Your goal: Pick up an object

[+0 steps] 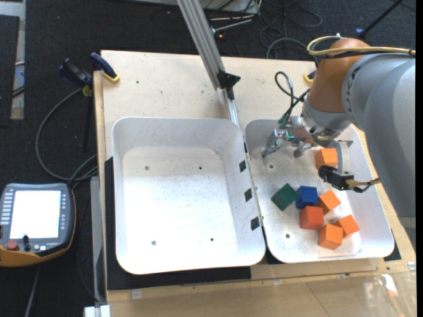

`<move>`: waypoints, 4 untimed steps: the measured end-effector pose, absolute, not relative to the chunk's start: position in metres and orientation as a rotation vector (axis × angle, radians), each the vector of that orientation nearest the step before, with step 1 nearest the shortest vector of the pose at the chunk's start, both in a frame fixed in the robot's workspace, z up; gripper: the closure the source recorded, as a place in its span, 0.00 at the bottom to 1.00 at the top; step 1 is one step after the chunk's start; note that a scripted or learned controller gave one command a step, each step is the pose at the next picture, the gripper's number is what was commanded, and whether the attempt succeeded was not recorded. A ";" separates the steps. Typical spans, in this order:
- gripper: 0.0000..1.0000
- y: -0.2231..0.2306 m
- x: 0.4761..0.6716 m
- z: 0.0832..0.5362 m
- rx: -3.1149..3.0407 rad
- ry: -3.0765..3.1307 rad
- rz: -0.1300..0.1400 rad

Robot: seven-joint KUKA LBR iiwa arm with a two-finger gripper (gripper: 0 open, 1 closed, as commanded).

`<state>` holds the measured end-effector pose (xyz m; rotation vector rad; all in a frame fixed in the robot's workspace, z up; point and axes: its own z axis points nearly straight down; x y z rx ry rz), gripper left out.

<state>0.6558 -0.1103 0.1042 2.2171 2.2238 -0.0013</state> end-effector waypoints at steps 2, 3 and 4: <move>0.00 -0.110 0.656 0.104 2.217 2.224 -0.002; 0.00 -0.110 0.656 0.104 2.217 2.224 -0.002; 0.00 -0.110 0.656 0.104 2.217 2.224 -0.002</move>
